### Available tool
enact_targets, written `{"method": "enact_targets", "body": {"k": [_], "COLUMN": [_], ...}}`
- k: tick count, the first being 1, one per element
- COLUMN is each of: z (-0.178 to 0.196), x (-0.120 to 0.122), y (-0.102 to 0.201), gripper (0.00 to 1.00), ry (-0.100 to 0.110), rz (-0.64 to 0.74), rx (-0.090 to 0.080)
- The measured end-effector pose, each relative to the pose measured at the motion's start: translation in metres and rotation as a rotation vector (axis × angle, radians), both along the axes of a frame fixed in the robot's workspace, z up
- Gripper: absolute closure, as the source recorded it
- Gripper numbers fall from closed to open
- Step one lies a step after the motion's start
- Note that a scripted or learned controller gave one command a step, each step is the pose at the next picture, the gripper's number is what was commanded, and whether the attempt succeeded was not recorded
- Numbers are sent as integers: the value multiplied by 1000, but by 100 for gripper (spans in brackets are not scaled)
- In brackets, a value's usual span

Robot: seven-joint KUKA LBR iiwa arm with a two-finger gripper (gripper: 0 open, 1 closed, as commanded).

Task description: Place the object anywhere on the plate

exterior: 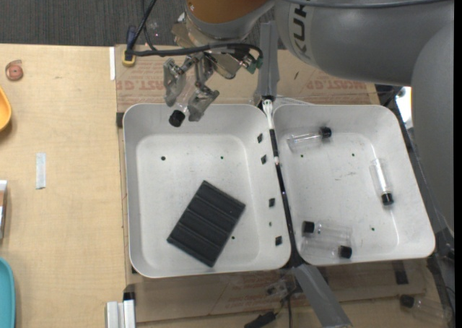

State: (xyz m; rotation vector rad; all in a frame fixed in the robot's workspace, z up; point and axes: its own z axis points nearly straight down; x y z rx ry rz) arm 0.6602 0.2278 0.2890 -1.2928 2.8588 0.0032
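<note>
A black ribbed plate [207, 222] lies flat and turned at an angle in the front half of the left bin [144, 247]. My gripper [187, 105] hangs over the far edge of that bin, well behind the plate. It is shut on a small clear vial [180, 113], whose black cap sticks out at the lower left of the fingers. The vial is in the air, above the bin's back rim.
The right bin [411, 247] holds three more clear vials with black caps: one at the back [309, 137], one at the right [380, 180], one at the front [326, 235]. The arm's grey body fills the upper right. Cables hang behind the wrist.
</note>
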Motion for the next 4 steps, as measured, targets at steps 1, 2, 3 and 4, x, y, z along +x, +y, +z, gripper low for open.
{"method": "enact_targets", "body": {"k": [1, 2, 3, 4], "z": [83, 36, 43, 107], "x": [0, -88, -27, 0], "y": [-5, -18, -26, -4], "gripper": [100, 100, 100, 100], "ry": [-2, 1, -2, -3], "rz": [133, 399, 734, 1109], "rx": [0, -2, 0, 0]}}
